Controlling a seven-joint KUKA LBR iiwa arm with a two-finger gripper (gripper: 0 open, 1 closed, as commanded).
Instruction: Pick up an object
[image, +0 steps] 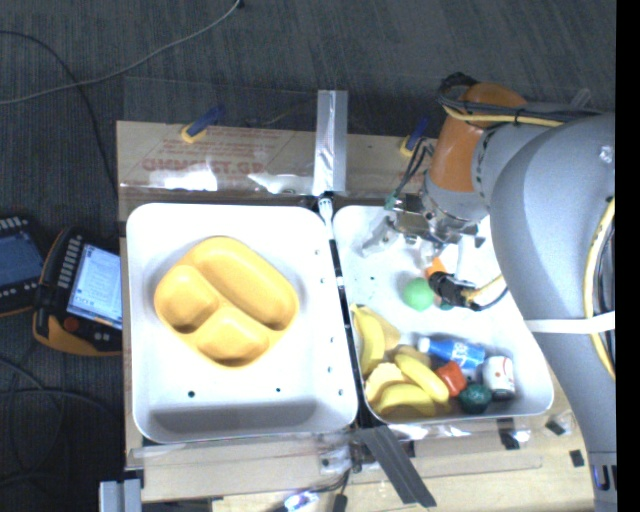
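Tool (428, 232) over right bin (520, 330), far end | grip state: cannot tell | green ball (419, 293) just below tool, nearest target | bananas (405, 385) farther toward near edge

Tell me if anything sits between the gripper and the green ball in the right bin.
Nothing visible does. The gripper hangs over the far part of the right bin, and the green ball lies just nearer on bare white floor. The bananas and bottle are piled nearer still, beyond the ball and out of that path.
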